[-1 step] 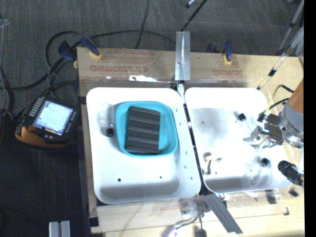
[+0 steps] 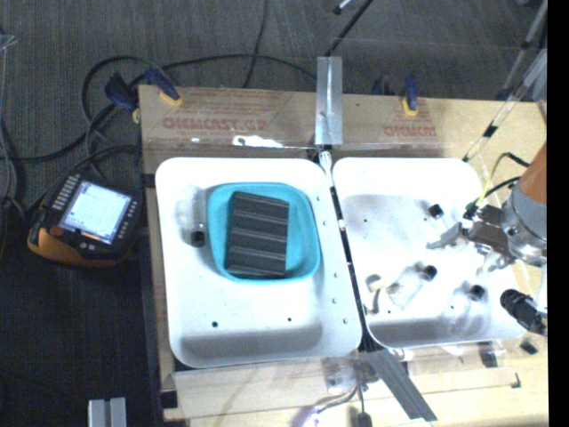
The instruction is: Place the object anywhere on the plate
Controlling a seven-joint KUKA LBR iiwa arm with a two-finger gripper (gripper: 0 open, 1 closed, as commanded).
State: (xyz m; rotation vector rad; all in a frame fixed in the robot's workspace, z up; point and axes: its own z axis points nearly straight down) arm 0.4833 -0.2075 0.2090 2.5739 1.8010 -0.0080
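Tool point(image 2: 471, 234) in right bin, object point(image 2: 259, 234) on plate point(image 2: 305, 238)

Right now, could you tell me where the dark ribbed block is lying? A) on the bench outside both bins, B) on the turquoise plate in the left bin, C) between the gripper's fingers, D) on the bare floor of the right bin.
B: the dark ribbed block lies flat on the turquoise plate inside the left bin, well apart from the gripper over the right bin.

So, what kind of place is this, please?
Probably a robotics lab bench: two white bins clamped to a wooden board, a teach pendant on the floor, and loose cables running around.
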